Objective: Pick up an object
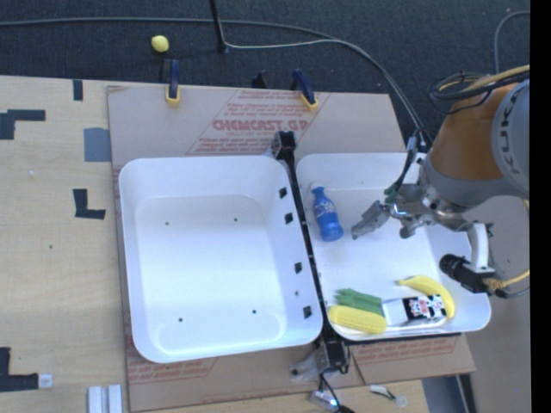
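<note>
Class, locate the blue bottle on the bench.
The blue bottle lies in the right bin, near the divider, left of the gripper.

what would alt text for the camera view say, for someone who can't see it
A grey and orange robot arm reaches from the right, its gripper above the right bin, beside a blue bottle. A corn cob, a banana and a small box lie at the near edge.
</note>
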Robot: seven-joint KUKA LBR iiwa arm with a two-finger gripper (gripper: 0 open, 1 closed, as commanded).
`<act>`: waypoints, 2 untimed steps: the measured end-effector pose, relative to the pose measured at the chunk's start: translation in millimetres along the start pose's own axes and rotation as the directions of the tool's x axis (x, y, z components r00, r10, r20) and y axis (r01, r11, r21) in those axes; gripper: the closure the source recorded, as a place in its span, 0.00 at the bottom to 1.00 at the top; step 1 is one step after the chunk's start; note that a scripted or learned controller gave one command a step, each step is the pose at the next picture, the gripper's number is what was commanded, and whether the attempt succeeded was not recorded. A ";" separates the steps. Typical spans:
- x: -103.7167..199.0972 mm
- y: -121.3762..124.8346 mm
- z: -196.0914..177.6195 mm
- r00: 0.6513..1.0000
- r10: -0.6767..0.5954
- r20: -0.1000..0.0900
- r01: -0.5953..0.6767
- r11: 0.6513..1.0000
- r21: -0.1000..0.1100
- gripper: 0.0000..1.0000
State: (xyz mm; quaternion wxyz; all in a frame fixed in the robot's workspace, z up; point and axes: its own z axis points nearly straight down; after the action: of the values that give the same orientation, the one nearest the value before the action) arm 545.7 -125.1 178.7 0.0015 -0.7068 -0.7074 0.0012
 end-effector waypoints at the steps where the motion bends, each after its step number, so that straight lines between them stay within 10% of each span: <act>1: 7.1 -6.3 58.8 1.000 0.000 0.000 0.000 1.000 0.002 0.00; 2: 7.0 -5.0 46.2 1.000 0.000 0.000 0.000 1.000 -0.003 1.00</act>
State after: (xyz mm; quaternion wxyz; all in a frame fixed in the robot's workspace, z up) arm 540.5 -118.1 132.5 0.0005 -0.7067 -0.7075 0.0002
